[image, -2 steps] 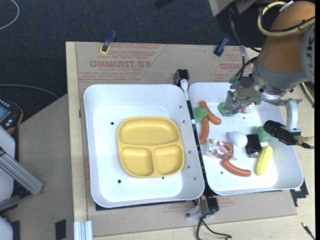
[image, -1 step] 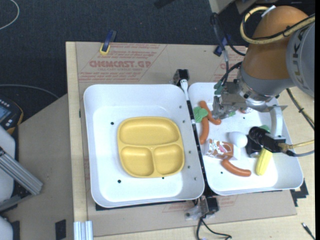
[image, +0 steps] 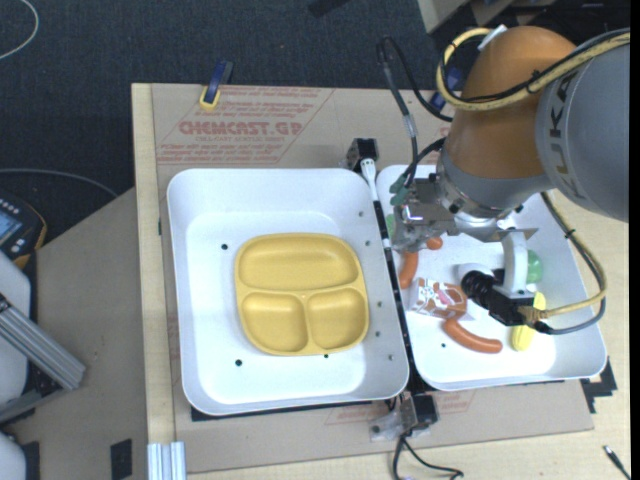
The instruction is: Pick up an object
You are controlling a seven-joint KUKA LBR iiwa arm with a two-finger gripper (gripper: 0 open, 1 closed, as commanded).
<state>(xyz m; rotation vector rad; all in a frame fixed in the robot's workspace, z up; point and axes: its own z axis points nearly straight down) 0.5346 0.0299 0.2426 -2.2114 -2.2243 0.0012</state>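
A glossy yellow three-compartment tray (image: 300, 292) lies in the smooth left bin (image: 190, 268). The arm's claw (image: 415, 218) hangs over the right bin's (image: 575, 353) near-left part, above an orange sausage (image: 408, 266); whether it grips anything, I cannot tell.

Camera: single, fixed overhead | tilt: oblique, facing 12 o'clock | coverage: both bins (image: 190, 208) | arm (image: 560, 98) enters from 3 o'clock
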